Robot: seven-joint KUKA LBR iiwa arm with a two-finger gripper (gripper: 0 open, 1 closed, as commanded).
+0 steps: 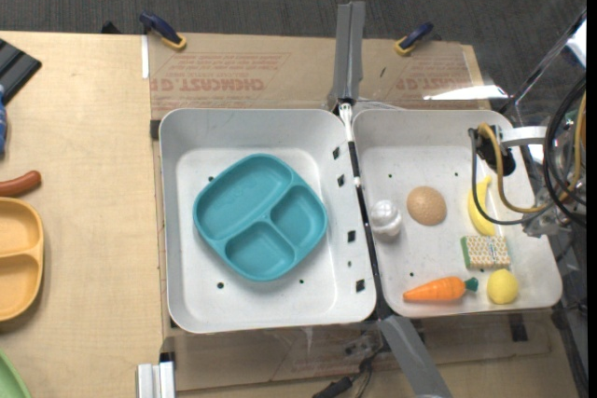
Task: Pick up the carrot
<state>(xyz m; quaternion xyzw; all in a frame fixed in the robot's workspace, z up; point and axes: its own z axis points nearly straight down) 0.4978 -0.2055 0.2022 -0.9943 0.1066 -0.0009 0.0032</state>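
Observation:
The carrot (436,291) is orange with a small green tip at its right end. It lies on its side near the front edge of the right bin (410,149), pointing left. Nothing touches it. A yellow lemon (502,286) sits just to its right, a small gap away. A patterned square block (486,251) lies just behind the carrot's green end.
Also in the right bin are a brown egg-shaped thing (426,205), a small whitish object (384,217) and a banana (480,208) by the right wall. Cables (508,182) loop over that wall. The left bin (187,294) holds a teal divided plate (261,216).

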